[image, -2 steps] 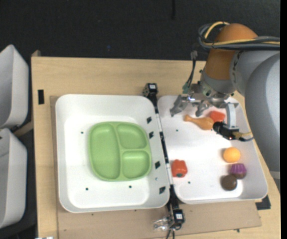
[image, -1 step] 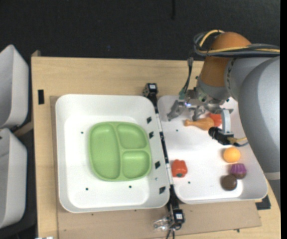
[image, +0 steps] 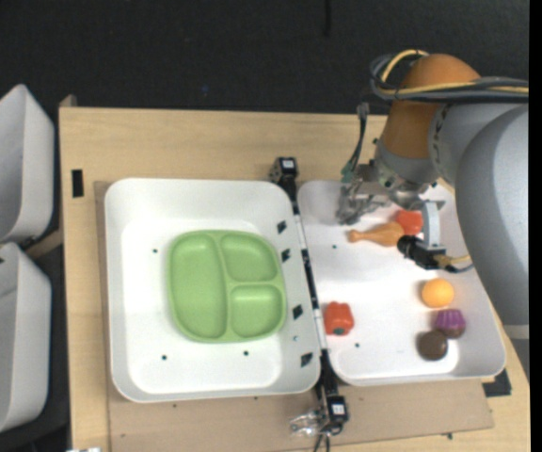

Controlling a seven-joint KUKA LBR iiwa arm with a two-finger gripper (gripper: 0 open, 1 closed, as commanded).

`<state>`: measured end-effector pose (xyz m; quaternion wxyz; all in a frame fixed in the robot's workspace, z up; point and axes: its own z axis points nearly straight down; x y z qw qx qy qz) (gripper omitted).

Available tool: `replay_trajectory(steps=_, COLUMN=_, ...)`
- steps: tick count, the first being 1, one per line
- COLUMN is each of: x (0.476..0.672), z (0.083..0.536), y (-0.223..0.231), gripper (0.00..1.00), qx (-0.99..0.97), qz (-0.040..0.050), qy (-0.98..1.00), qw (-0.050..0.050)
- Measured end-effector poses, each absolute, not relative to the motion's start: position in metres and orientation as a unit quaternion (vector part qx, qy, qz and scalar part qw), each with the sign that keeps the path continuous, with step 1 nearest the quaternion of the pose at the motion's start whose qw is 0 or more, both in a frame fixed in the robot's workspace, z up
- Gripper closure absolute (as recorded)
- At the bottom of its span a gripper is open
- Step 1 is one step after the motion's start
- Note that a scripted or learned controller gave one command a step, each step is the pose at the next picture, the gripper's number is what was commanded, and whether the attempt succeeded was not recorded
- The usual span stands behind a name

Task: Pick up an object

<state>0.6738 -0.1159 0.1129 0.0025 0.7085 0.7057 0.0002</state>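
Reaching into the upper part of the right bin [image: 384, 365], the gripper [image: 358, 203] hangs low over the bin floor, just above a tan drumstick-shaped toy [image: 376, 236]; whether it is clenched or released cannot be told. This looks like the approach before a grasp. Next it must settle over one object, likely that toy. The green divided plate [image: 224, 283] sits in the left bin [image: 139, 365]. No writing or brand is legible.

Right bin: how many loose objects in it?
6 visible: red pepper at left edge, orange ball, purple piece, brown piece, drumstick and red piece near the gripper. The arm may hide more.
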Motion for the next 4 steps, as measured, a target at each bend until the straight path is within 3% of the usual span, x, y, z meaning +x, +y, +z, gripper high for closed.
replay_trajectory(steps=2, x=0.67, z=0.222, y=-0.11, gripper=1.0, qx=0.706, qz=0.0017, qy=0.708, qw=0.002)
replay_trajectory(steps=4, x=0.63, z=0.219, y=-0.005, gripper=1.0, qx=0.706, qz=-0.0007, qy=0.709, qw=0.0)
